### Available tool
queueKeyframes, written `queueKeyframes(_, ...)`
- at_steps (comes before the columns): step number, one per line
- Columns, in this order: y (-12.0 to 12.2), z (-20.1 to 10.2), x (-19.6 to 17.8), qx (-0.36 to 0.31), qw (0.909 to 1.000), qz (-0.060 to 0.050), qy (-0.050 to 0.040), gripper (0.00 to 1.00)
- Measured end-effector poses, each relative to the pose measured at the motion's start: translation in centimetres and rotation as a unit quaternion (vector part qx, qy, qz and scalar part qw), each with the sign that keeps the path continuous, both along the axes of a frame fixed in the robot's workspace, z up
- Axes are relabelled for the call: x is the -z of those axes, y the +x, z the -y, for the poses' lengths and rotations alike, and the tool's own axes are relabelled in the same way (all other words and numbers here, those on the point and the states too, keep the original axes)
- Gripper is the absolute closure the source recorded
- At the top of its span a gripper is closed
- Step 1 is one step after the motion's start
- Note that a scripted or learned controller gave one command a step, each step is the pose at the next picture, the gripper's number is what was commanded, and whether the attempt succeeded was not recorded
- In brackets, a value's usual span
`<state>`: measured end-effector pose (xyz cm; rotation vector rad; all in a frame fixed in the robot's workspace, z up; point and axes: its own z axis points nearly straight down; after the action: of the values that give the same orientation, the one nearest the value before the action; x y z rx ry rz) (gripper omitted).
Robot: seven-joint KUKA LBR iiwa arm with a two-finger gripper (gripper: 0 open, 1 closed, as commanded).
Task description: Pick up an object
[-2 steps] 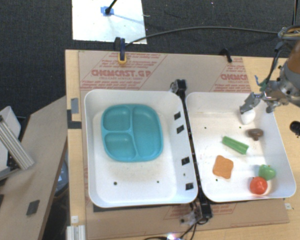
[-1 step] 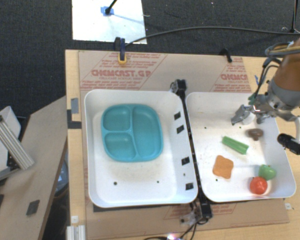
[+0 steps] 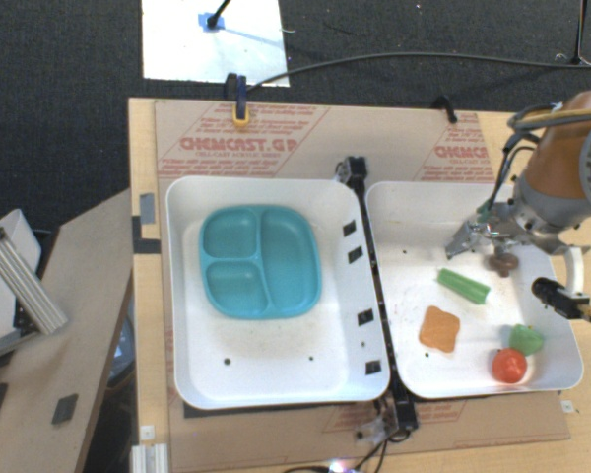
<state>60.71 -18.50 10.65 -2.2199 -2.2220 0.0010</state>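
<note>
We are looking over two glossy white bins: the left bin (image 3: 192, 363) is bearing a teal divided plate (image 3: 260, 262). In the right bin (image 3: 414, 363), open floor is lying left of a green stick (image 3: 463, 285), orange slab (image 3: 439, 328), red ball (image 3: 509, 365). The gripper (image 3: 492, 244) is hovering near the far wall; its closure we cannot tell.

Claw (image 3: 485, 242) above green stick (image 3: 463, 285)

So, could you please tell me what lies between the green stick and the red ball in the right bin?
In the camera view, the orange block lies roughly between them, slightly left.
</note>
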Motion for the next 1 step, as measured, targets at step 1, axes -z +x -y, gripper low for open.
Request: queueKeyframes(1,0.07,-0.06,2.25,0.000,1.0000,0.001,-0.0002,0.00)
